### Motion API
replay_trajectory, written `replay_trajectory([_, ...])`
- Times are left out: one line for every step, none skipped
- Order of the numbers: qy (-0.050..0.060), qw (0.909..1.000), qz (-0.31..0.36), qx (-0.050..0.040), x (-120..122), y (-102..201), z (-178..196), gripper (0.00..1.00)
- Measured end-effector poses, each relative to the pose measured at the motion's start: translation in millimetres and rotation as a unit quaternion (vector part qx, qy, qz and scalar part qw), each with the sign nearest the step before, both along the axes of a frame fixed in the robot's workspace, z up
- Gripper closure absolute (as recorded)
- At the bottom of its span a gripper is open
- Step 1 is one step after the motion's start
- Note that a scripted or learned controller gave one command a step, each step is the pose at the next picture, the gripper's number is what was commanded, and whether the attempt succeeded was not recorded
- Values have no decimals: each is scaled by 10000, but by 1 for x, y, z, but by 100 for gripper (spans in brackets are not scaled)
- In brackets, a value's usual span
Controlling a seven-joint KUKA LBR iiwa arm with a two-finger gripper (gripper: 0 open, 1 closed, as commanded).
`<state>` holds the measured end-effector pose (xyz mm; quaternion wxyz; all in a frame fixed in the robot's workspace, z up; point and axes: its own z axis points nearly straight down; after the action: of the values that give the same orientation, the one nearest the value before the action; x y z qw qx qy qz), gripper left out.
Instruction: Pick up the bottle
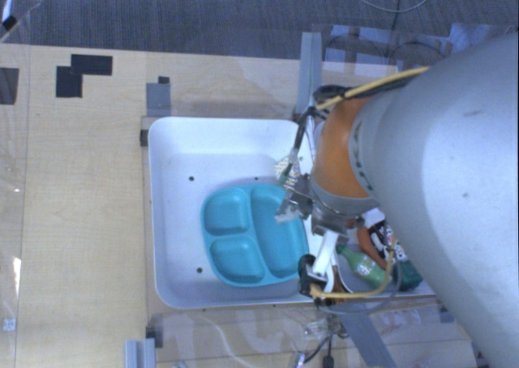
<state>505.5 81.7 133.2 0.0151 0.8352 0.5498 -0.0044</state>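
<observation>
A green bottle (363, 266) is seen lying on its side to the right of the blue tray (243, 237), past the wall of the white bin (170, 196) in which the tray is set. It is partly covered by the arm (438, 156). The gripper (289, 196) is placed over the tray's right edge, near its upper corner and apart from the bottle. Whether the gripper is wide or narrow cannot be told, as it is seen from behind and is blurred. Nothing of the bottle is found within it. The task is therefore judged to be not yet done. The gripper has yet to be carried right of the tray, brought down on the bottle, closed on it and raised.
</observation>
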Motion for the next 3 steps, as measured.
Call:
replay_trajectory([0, 10000, -1, 0, 0, 0, 0, 0])
replay_trajectory([97, 9992, -390, -11, 15, -2, -5, 0])
replay_trajectory([32, 9975, -695, 158, -18, -12, 51, 0])
